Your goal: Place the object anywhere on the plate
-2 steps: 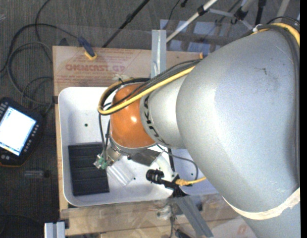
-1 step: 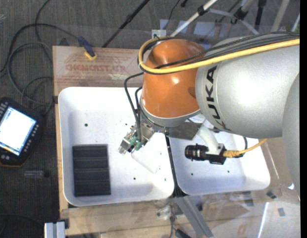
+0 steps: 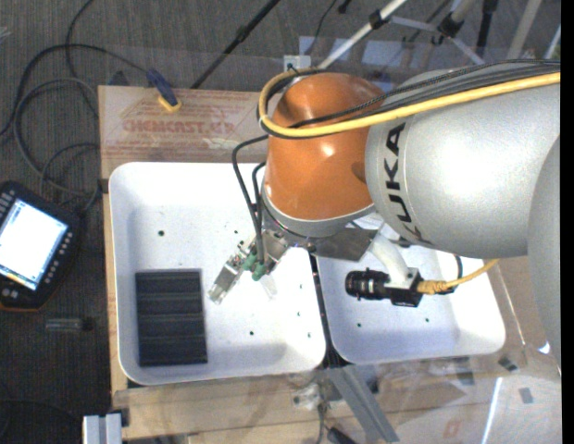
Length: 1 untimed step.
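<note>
You are looking down on two white bins side by side, and the arm (image 3: 426,165) reaches in from the right, its orange band bulking over the seam between them. The claw (image 3: 259,265) hangs below that band, over the left bin (image 3: 130,192), near its right wall. Right at the claw's tip you can see a small thing (image 3: 230,276), pale and greenish, slanting down and to the left from the claw onto the bin floor. Its upper end meets the claw's tip, but the wrist hides that spot, so you cannot tell whether the claw is open, closed, or gripping it. The dark ribbed plate (image 3: 170,317) lies flat in the lower left corner of the same bin, apart from the small thing, which sits to the plate's upper right with bare white floor between them. Over the right bin (image 3: 472,336) you see a black cylinder (image 3: 380,287) fixed to the arm's wrist, with a yellow cable (image 3: 454,283) running from it. A handheld screen (image 3: 26,245) rests on the floor left of the bench.
</note>
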Available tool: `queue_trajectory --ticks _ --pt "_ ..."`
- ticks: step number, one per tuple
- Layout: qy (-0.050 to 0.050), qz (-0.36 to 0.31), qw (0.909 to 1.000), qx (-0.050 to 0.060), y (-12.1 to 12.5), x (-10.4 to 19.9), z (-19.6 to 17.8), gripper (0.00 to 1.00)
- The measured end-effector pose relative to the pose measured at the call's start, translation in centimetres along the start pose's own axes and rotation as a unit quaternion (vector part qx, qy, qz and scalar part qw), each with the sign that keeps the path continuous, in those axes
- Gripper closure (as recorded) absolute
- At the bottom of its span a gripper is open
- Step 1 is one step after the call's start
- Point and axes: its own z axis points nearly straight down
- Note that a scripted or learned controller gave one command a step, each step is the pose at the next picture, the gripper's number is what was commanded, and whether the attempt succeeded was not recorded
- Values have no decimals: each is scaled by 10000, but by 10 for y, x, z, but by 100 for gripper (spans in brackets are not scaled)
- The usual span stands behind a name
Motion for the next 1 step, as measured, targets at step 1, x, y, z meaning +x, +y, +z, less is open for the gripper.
queue_trajectory --ticks 1 --pt "13 606 9982 25 33 29 138 0"
